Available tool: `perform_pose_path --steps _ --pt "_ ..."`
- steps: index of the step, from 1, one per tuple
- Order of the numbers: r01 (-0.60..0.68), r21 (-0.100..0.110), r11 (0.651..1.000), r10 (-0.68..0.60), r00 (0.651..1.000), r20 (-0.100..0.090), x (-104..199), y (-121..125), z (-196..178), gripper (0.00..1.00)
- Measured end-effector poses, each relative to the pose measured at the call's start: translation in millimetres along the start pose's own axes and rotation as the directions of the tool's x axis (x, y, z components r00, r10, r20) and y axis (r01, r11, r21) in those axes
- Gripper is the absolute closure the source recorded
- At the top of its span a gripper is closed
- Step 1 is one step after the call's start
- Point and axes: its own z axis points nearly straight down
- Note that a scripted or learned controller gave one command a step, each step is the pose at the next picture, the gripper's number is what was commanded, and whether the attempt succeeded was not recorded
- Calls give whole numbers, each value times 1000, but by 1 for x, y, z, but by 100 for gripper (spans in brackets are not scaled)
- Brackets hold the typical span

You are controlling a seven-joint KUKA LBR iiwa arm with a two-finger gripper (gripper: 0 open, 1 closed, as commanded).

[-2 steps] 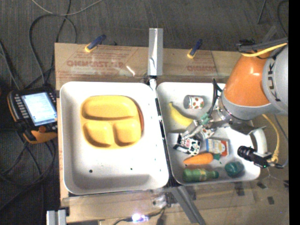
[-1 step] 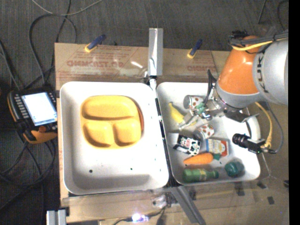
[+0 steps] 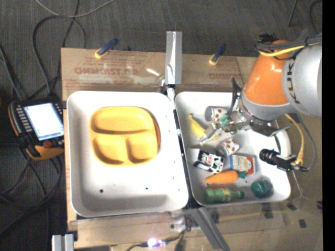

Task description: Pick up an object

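My gripper (image 3: 224, 128) reaches down into the right bin (image 3: 282, 192) from under the orange wrist, over a cluster of small objects. Just under and around it lie a printed can (image 3: 215, 113), a yellow banana (image 3: 196, 125) and a second small printed can (image 3: 229, 147). Nearer the front lie a black-and-white carton (image 3: 210, 161), a small white and orange packet (image 3: 242, 163), an orange carrot (image 3: 222, 178), a green bottle (image 3: 224, 194) and a dark green round object (image 3: 260, 187). I see nothing clearly lifted.
The left bin (image 3: 84, 192) holds a yellow divided plate (image 3: 125, 135). A metal post (image 3: 173, 56) stands at the back between the bins. A handheld screen unit (image 3: 39, 123) lies off the bench at the left. A black cable plug (image 3: 275, 158) hangs by the right bin's edge.
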Motion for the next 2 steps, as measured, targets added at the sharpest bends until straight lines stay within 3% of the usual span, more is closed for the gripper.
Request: perform_pose_path --steps 1,2 --pt "-108 -12 994 108 994 4 -36 16 92 0" --pt "-107 -17 994 107 994 6 -37 18 81 100"
